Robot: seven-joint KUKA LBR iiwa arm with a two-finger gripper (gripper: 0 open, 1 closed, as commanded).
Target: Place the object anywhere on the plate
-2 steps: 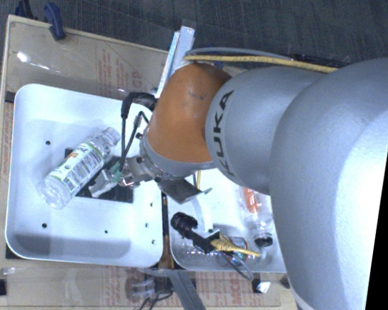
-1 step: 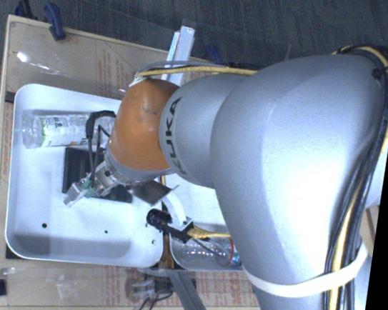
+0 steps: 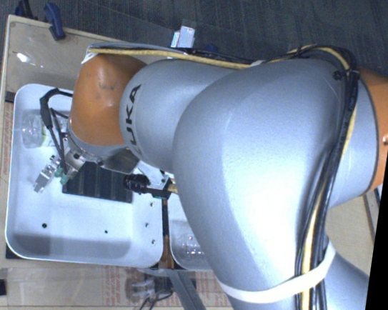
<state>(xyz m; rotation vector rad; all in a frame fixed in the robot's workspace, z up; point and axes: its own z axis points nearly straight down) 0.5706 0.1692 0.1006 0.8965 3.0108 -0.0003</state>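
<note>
So the grey arm [image 3: 251, 159] hogs most of the shot, with its orange band [image 3: 101, 97] hanging over the left bin [image 3: 66, 240]. The pincer [image 3: 48, 176] sits low near that bin's left wall, too small and blurry, so I honestly can't tell if it's apart or together. A clear glassy thing [image 3: 31, 130] lies in the bin's upper left corner, near the pincer but apart from it. A dark ribbed slab [image 3: 99, 183] sits right beside the wrist. A sliver of the right bin [image 3: 189, 258] peeks out below the arm, all of it on the desk [image 3: 73, 284]
</note>
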